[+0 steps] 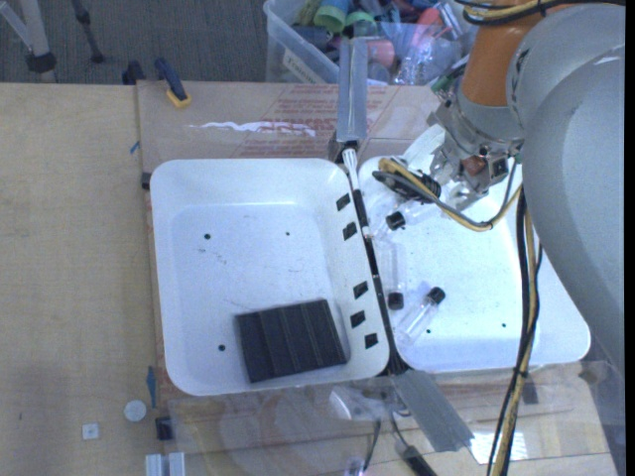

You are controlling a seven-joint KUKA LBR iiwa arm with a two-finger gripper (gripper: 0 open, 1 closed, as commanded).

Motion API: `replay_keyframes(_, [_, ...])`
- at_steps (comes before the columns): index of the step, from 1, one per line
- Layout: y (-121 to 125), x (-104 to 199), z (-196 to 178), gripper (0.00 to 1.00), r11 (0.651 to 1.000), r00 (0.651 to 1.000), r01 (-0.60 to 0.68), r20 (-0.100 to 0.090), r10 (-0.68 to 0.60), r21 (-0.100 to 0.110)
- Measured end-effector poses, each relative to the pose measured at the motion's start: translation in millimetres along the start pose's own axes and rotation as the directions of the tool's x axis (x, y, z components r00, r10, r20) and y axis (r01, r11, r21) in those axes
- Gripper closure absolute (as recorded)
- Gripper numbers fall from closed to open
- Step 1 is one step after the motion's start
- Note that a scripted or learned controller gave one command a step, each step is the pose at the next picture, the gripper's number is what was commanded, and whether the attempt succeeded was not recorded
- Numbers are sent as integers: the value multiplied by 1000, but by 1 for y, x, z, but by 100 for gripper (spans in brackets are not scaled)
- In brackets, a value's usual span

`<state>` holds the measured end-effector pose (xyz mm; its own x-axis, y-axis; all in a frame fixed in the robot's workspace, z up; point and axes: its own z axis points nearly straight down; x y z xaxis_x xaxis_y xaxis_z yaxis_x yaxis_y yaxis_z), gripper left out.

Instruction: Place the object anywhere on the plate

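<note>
Reaching into the right bin [556, 335] from three o'clock, our gripper [466, 172] hovers at that bin's twelve o'clock corner; we cannot tell how its jaws stand. We judge the pick step is in hand: a clear vial with a black cap [422, 308] lies toward six o'clock, ungrasped. Next we must descend over it, grip, then carry it to the dark ridged plate [291, 339] in the left bin [179, 266].

This looks like a robotics lab or test workshop. A grey robot arm [566, 147] with an orange band reaches over two white bins [248, 191] taped onto cardboard on a wooden bench [60, 266]. Loose cables [521, 296] trail down, and a clear tub [317, 28] behind holds what seem to be assorted plastic toys.
</note>
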<state>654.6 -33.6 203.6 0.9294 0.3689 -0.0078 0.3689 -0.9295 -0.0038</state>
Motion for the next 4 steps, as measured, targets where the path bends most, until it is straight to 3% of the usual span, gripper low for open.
replay_keyframes(1, [-39, 18, -54, 100, 933, 933, 360, -6, -360, -6])
replay_keyframes(2, [-92, 42, -96, 100, 661, 661, 750, -3, -751, -10])
replay_keyframes(3, [-175, 79, -91, 100, 759, 759, 651, -5, -651, -9])
replay_keyframes(4, [-250, 71, -9, 100, 837, 837, 547, -2, -547, -4])
